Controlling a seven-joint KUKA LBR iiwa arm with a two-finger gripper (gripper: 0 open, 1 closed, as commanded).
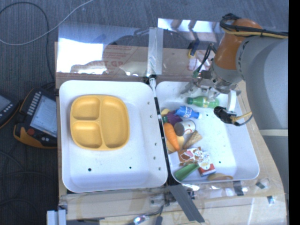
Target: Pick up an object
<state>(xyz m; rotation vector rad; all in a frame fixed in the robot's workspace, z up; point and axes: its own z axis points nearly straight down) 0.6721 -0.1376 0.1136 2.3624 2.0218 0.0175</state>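
Note:
The right bin (239, 149) holds a jumble of small objects. A green bottle (202, 101) lies on its side near the bin's far edge. My gripper (206, 88) hangs right over that bottle, at its far side, below the orange wrist band. In front of the green bottle lies a blue bottle (186, 112), with a purple piece (172, 118) and a metal can (186, 126) close by. An orange carrot (171, 136) rests along the bin's left wall. Nearer the front are a colourful small box (198, 158) and a green vegetable (185, 171).
The left bin (79, 172) carries a yellow divided plate (100, 122). A ridge (159, 125) separates the two bins. A handheld controller (35, 116) lies off the bench to the left. Cardboard and foil (122, 55) stand behind the bins.

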